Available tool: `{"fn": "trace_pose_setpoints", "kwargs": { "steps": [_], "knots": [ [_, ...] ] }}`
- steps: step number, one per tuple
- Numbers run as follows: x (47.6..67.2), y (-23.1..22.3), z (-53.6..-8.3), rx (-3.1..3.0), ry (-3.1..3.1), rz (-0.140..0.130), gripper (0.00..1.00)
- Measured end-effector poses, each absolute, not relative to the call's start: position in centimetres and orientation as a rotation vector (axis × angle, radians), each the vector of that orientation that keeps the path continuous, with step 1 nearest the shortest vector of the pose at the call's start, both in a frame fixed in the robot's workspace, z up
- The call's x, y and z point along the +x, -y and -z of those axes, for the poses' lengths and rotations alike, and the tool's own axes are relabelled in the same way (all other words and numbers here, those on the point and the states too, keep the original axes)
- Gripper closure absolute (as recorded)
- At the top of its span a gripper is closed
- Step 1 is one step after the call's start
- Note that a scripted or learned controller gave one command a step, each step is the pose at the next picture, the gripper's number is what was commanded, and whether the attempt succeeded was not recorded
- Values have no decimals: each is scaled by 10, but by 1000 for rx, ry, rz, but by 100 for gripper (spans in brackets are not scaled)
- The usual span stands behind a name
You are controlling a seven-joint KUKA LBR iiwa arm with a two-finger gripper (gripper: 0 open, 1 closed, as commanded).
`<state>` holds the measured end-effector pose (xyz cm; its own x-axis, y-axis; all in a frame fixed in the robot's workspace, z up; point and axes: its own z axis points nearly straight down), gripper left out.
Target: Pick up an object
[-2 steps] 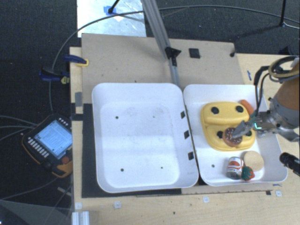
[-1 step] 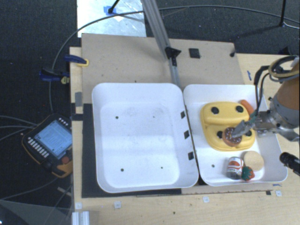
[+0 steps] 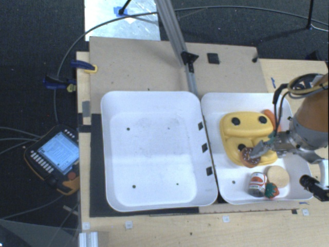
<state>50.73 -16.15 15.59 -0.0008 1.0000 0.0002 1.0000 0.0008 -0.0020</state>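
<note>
1. One large yellow object (image 3: 245, 129) with dark round spots lies in the right bin (image 3: 216, 138), in the right middle of the frame. Its lower part is partly covered by the gripper.
2. The gripper (image 3: 255, 152) reaches in from the right edge and sits low over the yellow object's lower end, at a small brown, speckled object (image 3: 250, 158). Whether anything sits between its fingers is too blurred to tell, and I cannot tell how the pincer stands.
3. Just below, in the bin's lower right corner, lie one small can (image 3: 256, 183) with a red and white label, one pale round disc (image 3: 278, 176), and one small red and green piece (image 3: 271, 190). The can's label cannot be read.
4. An orange sliver (image 3: 268, 115) shows at the yellow object's upper right, mostly hidden.
5. The left bin (image 3: 149, 151), one of two, fills the frame's centre.
6. One handheld pendant (image 3: 54, 156) with a lit screen lies at the lower left; its writing is illegible.
7. One blue and yellow clamp (image 3: 77, 68) grips the bench's upper left edge.
</note>
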Motion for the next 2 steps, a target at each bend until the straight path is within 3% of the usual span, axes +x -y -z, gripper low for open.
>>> {"fn": "trace_pose_setpoints", "kwargs": {
  "steps": [2],
  "knots": [
    [514,151,-89,-2207,2218,6,0]
  ]
}}
